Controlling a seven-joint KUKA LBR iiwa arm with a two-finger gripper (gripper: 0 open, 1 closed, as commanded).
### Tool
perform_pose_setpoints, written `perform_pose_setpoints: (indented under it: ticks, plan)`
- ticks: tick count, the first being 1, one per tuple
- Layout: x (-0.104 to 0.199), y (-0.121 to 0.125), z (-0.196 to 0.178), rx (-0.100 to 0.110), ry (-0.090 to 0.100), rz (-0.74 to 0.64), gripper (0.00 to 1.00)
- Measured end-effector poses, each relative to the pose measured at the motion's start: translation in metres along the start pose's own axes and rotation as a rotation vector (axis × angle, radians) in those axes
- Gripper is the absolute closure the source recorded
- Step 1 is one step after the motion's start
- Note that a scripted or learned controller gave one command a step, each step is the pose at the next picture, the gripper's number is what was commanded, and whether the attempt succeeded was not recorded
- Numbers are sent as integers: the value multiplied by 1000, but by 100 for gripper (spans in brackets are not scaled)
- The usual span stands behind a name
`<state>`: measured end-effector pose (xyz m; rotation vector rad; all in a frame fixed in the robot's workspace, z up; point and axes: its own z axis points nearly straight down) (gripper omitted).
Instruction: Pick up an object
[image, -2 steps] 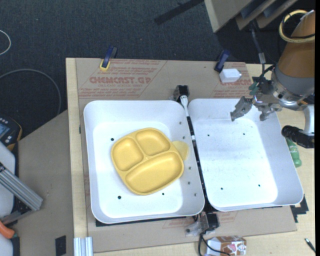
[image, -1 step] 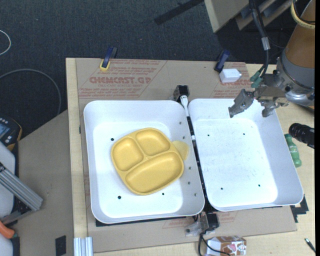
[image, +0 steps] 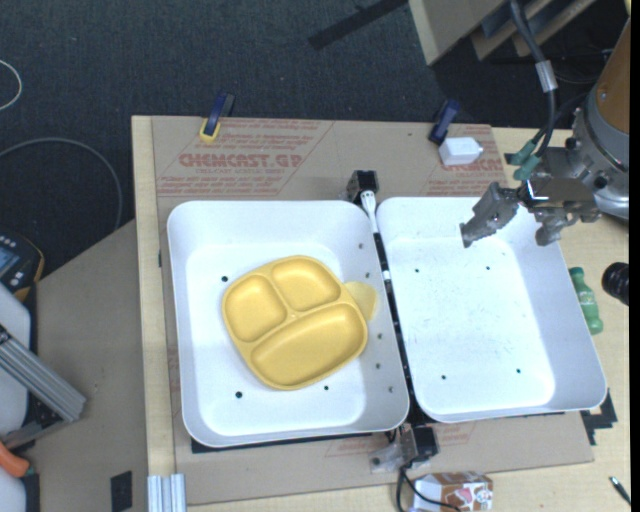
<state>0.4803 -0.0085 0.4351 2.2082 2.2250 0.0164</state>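
Note:
A yellow divided plate (image: 293, 319) with three compartments lies in the left white bin (image: 190, 250), a little right of its middle. A small yellow piece (image: 362, 297) pokes out from under the plate's right edge. My gripper (image: 514, 224) hangs over the upper right part of the right white bin (image: 560, 370), far from the plate. Its two dark fingers (image: 487, 215) are spread apart with nothing between them.
A black divider strip (image: 385, 285) runs between the two bins. A green object (image: 586, 299) lies just outside the right bin's right rim. A white block (image: 460, 151) and blue clamps (image: 215, 117) sit on the board behind the bins.

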Motion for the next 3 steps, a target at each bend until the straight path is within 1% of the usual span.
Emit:
perform_pose_setpoints:
  ticks: [1, 2, 3]
  plan:
    - [116, 1, -106, -1, 3, -7, 0]
    - [110, 2, -111, 8, -2, 5, 100]
    - [105, -1, 5, 25, -6, 9, 100]
